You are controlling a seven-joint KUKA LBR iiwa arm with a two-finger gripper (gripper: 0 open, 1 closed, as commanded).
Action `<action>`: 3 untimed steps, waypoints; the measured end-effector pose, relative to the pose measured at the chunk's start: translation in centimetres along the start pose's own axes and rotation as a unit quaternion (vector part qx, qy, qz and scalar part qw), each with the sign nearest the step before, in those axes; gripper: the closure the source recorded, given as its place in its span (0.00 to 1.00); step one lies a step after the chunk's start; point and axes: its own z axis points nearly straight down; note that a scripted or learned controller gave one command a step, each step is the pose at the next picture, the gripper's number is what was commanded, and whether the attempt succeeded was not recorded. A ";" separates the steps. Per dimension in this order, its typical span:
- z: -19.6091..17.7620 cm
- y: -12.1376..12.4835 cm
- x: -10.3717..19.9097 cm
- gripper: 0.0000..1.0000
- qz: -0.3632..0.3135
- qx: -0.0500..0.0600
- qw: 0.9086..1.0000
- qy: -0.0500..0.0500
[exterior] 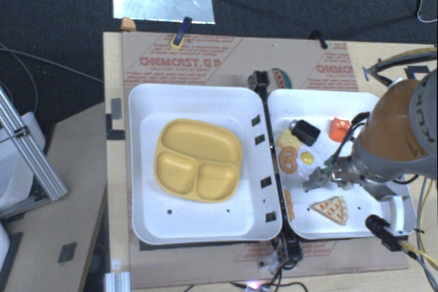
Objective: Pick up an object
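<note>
The right white bin (321, 98) holds several small items: a black block (304, 131), an orange piece (340, 128), a brown pretzel (287, 161), a small yellow piece (307, 158) and a pizza slice (330, 209). My gripper (319, 179) hangs low over the bin's middle, just right of the pretzel and the yellow piece, and above the pizza slice. I see nothing held in it. The grey arm with its orange band (397, 123) covers the bin's right part.
The left white bin (144, 215) holds a yellow divided plate (198, 159). A black divider with clips (268, 147) runs between the bins. A watermelon-slice toy (280, 78) lies behind the bins on the cardboard. Cables loop at the right edge.
</note>
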 end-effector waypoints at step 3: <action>-5.6 -0.1 10.5 0.00 -0.003 0.004 1.000 0.001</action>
